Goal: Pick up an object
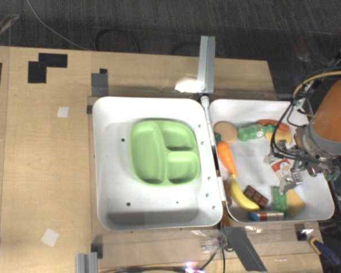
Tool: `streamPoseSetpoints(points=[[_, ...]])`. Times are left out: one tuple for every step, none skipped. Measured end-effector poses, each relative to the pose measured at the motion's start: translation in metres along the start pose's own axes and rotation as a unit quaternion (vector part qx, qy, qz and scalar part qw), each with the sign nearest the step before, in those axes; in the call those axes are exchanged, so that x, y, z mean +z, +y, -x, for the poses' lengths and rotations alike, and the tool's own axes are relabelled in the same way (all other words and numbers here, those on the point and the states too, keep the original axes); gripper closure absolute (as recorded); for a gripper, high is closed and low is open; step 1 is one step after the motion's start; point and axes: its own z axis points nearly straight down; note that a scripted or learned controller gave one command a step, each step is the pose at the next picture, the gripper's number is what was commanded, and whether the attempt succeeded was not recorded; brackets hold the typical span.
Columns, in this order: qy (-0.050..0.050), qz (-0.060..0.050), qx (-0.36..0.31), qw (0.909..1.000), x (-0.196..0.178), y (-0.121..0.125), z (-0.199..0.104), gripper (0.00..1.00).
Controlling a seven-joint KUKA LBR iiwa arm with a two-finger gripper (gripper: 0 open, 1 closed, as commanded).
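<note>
The right bin (256, 108) holds several toy foods. A tan potato-like piece (225, 131) and a green bottle (256, 132) lie at its back, with a carrot (227, 157) along the left wall. A banana (241, 197), a brown chocolate bar (256, 197) and a red marker (267, 215) lie at the front. My gripper (288, 180) hangs low over the bin's right half. It is just past a red-and-white packet (280, 165) and above a green block (279, 201) and a tan wedge (295, 201). I see nothing held in it.
The left bin (108, 152) carries a green divided plate (163, 151). The arm's orange band (336, 115) and its cables (307, 90) loom over the right bin's far right corner. A metal post (207, 64) stands behind the seam between the bins.
</note>
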Motion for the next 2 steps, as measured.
streamPoseSetpoints(points=[[-0.007,-0.003,0.019,0.9998,0.045,-0.024,0.033,0.00],[-0.008,-0.003,0.073,0.9973,0.044,-0.033,-0.007,0.00]])
